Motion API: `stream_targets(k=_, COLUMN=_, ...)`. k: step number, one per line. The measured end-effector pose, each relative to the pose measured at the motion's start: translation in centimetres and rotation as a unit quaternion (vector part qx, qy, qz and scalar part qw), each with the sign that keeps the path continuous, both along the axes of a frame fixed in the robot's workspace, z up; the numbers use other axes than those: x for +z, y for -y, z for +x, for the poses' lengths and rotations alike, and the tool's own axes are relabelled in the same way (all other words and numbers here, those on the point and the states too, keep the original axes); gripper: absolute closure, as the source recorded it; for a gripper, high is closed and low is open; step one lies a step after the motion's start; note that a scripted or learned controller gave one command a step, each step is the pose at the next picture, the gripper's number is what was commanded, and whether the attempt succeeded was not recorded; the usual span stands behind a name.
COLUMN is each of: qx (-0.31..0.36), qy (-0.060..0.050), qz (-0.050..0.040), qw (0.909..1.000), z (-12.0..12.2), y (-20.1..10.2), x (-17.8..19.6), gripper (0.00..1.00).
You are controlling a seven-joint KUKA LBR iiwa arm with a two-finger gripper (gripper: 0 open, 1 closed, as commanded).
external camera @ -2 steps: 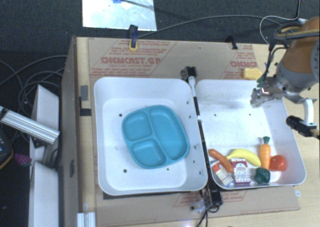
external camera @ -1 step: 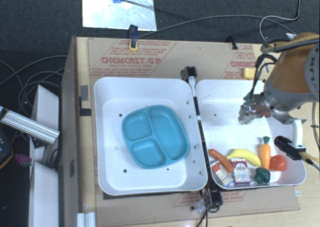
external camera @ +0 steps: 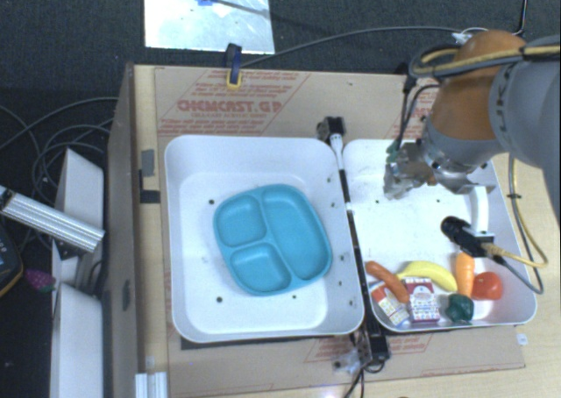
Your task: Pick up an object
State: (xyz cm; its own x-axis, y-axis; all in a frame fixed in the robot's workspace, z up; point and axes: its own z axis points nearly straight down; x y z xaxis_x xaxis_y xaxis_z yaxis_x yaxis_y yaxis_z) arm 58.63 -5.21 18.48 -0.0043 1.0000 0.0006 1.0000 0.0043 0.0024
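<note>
My gripper (external camera: 399,181) hangs over the back left part of the right bin (external camera: 412,221), above bare white floor, with nothing seen between its fingers. The objects lie huddled along that bin's front edge, well forward of the gripper: an orange sausage-shaped piece (external camera: 383,276), a yellow banana (external camera: 430,273), a red and white box (external camera: 423,304), a dark green piece (external camera: 459,307), a red tomato (external camera: 488,285) and an upright orange carrot (external camera: 464,272).
The left bin (external camera: 197,177) holds a blue divided plate (external camera: 272,237). A black divider rail (external camera: 346,212) runs between the two bins. The grey arm (external camera: 491,98) reaches in from the right over the right bin's back corner.
</note>
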Motion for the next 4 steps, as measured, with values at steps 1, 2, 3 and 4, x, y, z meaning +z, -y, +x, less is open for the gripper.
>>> stream_targets(k=1, qx=0.000, qy=0.000, qz=0.0006, qw=1.0000, z=1.1, y=-7.8, x=0.0, gripper=1.00)
stream_targets(k=2, qx=0.000, qy=0.001, qz=-0.0007, qw=1.0000, z=8.2, y=-6.8, x=5.2, gripper=1.00)
stream_targets(k=3, qx=0.000, qy=0.000, qz=-0.0008, qw=1.0000, z=7.5, y=-7.4, x=4.2, gripper=1.00)
stream_targets(k=4, qx=0.001, qy=0.000, qz=0.0002, qw=1.0000, z=8.2, y=-13.2, x=3.0, gripper=1.00)
